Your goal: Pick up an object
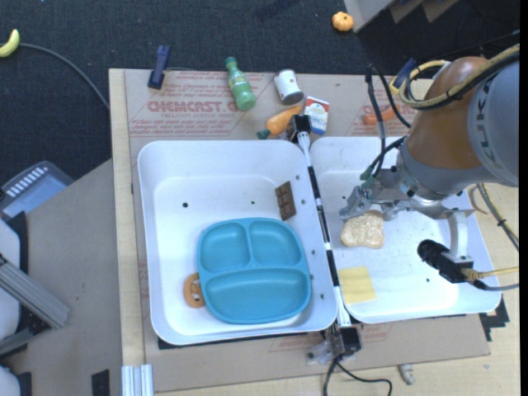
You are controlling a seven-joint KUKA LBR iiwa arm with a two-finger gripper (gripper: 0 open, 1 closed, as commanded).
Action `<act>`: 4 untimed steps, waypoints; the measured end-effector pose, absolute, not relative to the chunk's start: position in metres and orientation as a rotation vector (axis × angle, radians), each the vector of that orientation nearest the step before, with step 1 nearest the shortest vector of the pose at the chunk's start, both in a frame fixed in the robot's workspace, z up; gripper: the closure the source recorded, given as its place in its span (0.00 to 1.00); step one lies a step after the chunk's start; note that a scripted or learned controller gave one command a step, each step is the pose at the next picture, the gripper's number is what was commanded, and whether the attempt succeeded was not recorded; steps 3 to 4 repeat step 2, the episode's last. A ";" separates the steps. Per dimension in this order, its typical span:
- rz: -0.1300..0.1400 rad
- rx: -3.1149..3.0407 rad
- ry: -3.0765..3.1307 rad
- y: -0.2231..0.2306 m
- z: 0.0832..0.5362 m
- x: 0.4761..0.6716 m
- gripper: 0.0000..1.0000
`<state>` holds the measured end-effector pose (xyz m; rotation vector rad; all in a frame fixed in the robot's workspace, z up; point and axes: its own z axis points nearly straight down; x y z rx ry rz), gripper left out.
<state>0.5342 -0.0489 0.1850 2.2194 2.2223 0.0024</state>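
My gripper (370, 208) hangs low in the right bin (412, 304), near its left wall. Its fingers stand open just over the far edge of a lumpy beige food piece (364, 233) that lies on the bin floor. Nothing sits between the fingers. A flat yellow square (356, 285) lies nearer the front of the same bin. In the left bin (165, 180) there is a blue divided plate (252, 269), a small brown bar (285, 200) leaning by the right wall, and a brown pretzel-like piece (194, 290) partly tucked under the plate's left edge.
Behind the bins, on the board, lie a green bottle (240, 85), a white can (287, 86), an orange carrot-like toy (283, 121), a small carton (316, 115) and a blue clip (158, 66). The arm's bulk covers the right bin's far right part.
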 end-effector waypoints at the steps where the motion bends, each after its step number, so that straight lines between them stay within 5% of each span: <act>1: -0.001 2.222 2.224 -0.028 0.220 0.499 1.00; 4: -0.002 2.223 2.224 -0.004 0.204 0.512 1.00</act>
